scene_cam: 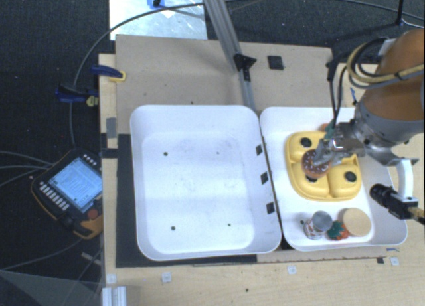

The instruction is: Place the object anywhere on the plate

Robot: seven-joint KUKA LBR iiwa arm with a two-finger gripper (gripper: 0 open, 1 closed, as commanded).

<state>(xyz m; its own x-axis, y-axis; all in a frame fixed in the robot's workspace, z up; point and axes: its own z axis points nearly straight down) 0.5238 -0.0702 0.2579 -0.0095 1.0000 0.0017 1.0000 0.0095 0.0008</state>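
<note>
The arm point(392, 92) enters from the right and ends in the pincer point(321, 158), positioned low over the right-hand bin point(279, 185). Directly beneath the pincer lies the yellow plate point(325, 185), a rounded-square tray with dark round marks near its corners. At the pincer tips, a small brown, rounded object point(311, 162) rests on the plate's surface, left of the plate's centre. The tips meet the object from above (the exact contact is blurred at this resolution). Whether the fingers are spread, closed, or clamped on the object cannot be determined from this view.

Below the pincer, near the front wall of the same bin and well apart from the plate's centre, three small items sit in a row:
- a grey, cylindrical piece point(321, 220), almost straight below the pincer;
- a small red and green item point(338, 233), just beside the grey piece;
- a tan disc point(356, 222), below and to the right of the pincer.

To the left of the pincer, across the shared rim, stands the left-hand bin point(153, 132). Far left of the pincer, off the bench, a handheld pendant point(72, 188) with a lit screen lies on the dark floor.
</note>
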